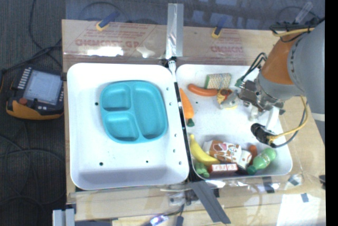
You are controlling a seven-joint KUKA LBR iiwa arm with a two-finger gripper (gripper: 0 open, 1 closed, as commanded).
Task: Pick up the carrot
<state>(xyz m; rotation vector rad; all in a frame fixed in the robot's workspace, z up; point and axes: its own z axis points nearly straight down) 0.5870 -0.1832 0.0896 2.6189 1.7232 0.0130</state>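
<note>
While the arm reaches in from the right:
Carrot (186,105): lying against the right bin's (227,130) left wall, near the far end.
Gripper (238,94): above that bin's far right; finger spread cannot be told.
Sausage (203,90): between carrot and gripper.

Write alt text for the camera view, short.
A grey robot arm reaches into the right bin, its gripper near a hot dog; the carrot lies untouched along the bin's left wall, above a banana. The left bin holds a blue divided plate.
</note>
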